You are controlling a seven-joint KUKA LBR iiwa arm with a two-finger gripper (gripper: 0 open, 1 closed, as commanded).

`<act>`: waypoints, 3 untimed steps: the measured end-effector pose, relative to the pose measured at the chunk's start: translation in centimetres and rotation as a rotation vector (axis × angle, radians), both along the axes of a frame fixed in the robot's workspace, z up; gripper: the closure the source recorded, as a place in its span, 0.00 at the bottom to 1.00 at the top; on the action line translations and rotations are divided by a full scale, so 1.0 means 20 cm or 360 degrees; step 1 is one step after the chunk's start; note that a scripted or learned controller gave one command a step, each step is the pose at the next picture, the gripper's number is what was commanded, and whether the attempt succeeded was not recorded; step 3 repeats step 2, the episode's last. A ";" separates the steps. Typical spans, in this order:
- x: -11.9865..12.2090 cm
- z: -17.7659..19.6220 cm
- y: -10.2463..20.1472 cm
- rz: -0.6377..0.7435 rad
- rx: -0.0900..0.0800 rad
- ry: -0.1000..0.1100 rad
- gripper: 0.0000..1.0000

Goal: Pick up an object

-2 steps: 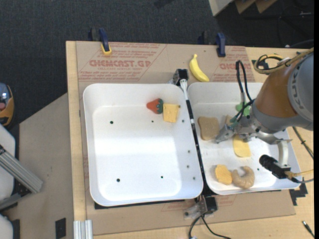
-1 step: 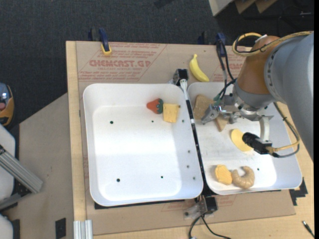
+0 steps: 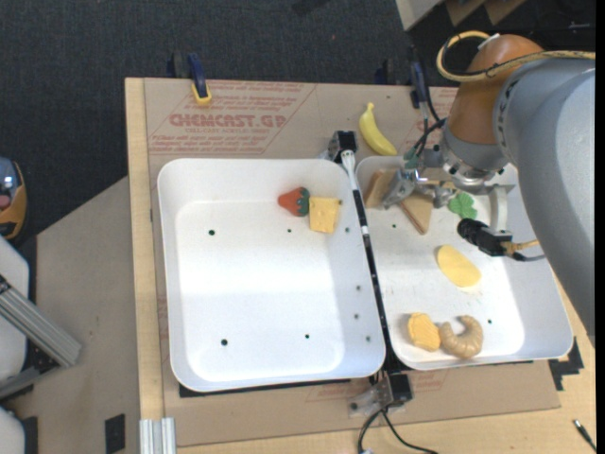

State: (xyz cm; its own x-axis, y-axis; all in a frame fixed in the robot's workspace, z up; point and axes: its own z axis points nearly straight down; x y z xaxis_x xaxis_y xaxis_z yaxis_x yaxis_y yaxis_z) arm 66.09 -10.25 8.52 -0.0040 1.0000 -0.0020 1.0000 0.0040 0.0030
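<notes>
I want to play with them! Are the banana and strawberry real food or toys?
Probably toys. The banana looks like smooth plastic: even yellow, no brown spots. The strawberry looks like plastic too, plain red with a green cap, though it is too small to be sure.

**Gripper low over the far end of the right bin**

The gripper (image 3: 414, 183) sits at 12 o'clock in the right bin (image 3: 529, 343), among brown wedge-shaped pieces (image 3: 417, 216); a green item (image 3: 463, 203) lies just beside it; a yellow oval piece (image 3: 458, 266) rests mid-bin; an orange piece (image 3: 423, 331) touches a tan curled piece (image 3: 462, 337) at 6 o'clock; a banana (image 3: 376, 132) lies outside on the board; the left bin (image 3: 255, 348) holds a strawberry (image 3: 295, 200) touching a yellow block (image 3: 324, 215) at 1 o'clock.
</notes>
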 end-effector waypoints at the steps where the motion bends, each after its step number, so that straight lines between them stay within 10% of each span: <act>1: -0.01 0.05 0.00 -0.0002 -0.0001 0.0003 1.00; 2: -0.60 0.52 0.23 -0.0005 0.0010 0.0011 1.00; 3: -0.60 0.52 0.23 -0.0005 0.0010 0.0011 1.00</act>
